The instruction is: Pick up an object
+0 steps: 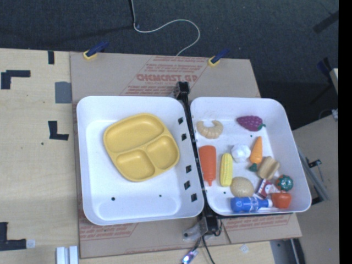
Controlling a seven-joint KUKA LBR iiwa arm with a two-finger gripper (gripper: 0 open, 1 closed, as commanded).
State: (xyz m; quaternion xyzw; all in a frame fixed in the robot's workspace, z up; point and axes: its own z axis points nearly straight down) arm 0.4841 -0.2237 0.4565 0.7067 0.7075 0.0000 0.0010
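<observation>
The right bin (278,114) holds several toy foods. A croissant (210,128) and purple grapes (249,122) lie at its far side. An orange carrot-like piece (207,164) lies beside a yellow corn cob (226,169). A small white piece (240,153) sits by a slim orange carrot (256,150). A bread roll (268,167), a potato (241,187), a blue bottle (250,204), a red tomato (281,201) and a green-blue ball (285,182) crowd the near right corner.
The left bin (93,197) holds a yellow three-compartment plate (141,146). Both bins rest on a cardboard sheet (165,73) clipped to the bench. A white cable (165,26) loops at the back.
</observation>
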